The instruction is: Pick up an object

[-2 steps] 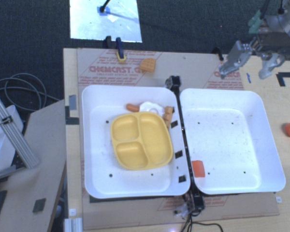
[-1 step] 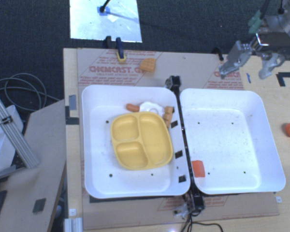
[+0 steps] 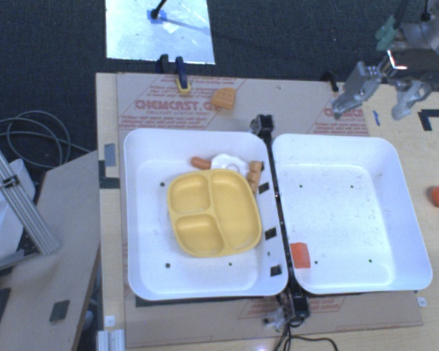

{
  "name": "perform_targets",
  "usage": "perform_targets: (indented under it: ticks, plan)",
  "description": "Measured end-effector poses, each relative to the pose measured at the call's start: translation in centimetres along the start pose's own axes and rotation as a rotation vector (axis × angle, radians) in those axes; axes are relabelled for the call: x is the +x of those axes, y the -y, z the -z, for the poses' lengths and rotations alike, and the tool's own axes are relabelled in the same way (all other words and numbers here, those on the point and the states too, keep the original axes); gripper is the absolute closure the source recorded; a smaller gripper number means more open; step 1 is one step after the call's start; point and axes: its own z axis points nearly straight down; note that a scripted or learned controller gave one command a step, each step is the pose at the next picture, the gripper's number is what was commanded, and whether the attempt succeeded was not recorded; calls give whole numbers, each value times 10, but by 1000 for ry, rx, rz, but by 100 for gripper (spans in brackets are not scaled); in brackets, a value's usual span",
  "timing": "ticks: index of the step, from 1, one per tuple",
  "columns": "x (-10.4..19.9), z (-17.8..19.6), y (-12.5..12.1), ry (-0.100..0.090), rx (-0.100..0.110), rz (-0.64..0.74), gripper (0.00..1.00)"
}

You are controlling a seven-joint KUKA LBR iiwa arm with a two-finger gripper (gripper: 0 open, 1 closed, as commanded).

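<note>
I see my gripper point(image 3: 374, 99) with its 2 fingers spread and nothing between them, the yellow tray point(image 3: 212, 213) far down-left, the orange block point(image 3: 300, 254) well below.

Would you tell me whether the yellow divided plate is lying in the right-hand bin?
No, the yellow divided plate lies in the left bin, while the right bin holds a small orange block.

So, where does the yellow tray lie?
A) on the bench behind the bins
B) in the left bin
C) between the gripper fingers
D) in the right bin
B: the yellow tray lies flat on the floor of the left bin, while the gripper is up beyond the far edge of the right bin.
</note>
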Motion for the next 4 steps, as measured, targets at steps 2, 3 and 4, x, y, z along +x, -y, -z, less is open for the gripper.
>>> perform_targets:
  ticks: [2, 3, 4]
  plan:
    - [0, 0, 0, 0, 0, 0, 0]
    - [0, 0, 0, 0, 0, 0, 0]
    - [0, 0, 0, 0, 0, 0, 0]
